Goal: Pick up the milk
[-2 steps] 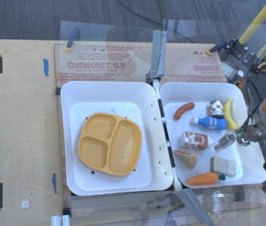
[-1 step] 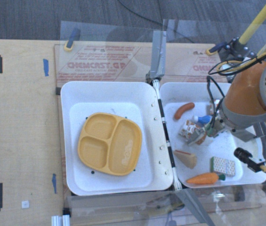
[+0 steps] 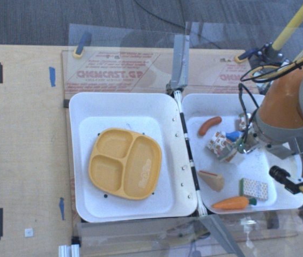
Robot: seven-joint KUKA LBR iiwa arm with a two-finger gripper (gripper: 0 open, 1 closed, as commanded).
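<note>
A small milk carton (image 3: 219,143), white with red and blue print, lies tilted on the floor of the right-hand white bin (image 3: 285,197), in its upper middle part. The robot's fingers (image 3: 236,150) reach down from the right and meet the carton's right side. They appear to touch or straddle its edge, but whether they are open, closed, or clamped on the carton cannot be told from this angle. The carton looks as if it rests on the bin floor, so as a judgement the task is at the grasping stage: the arm (image 3: 282,103) has reached the milk, and the lift is not yet done.

Around the fingers, in the same bin: a red sausage (image 3: 210,125) lies up and to their left, just beyond the carton. A tan wedge of bread or cheese (image 3: 212,180) lies below and to the left. A small green-edged speckled block (image 3: 255,188) lies below and slightly right, and an orange carrot (image 3: 231,202) lies further below, near the bin's front wall.

Well to the left of the fingers, the left-hand white bin (image 3: 81,116) holds a yellow divided plate (image 3: 125,163) with three compartments.

Both bins sit side by side on a pale wooden worktop (image 3: 22,143) marked with black and blue tape. Clear plastic sheets and a metal post stand behind the bins, over grey carpet with a dark cable.
</note>
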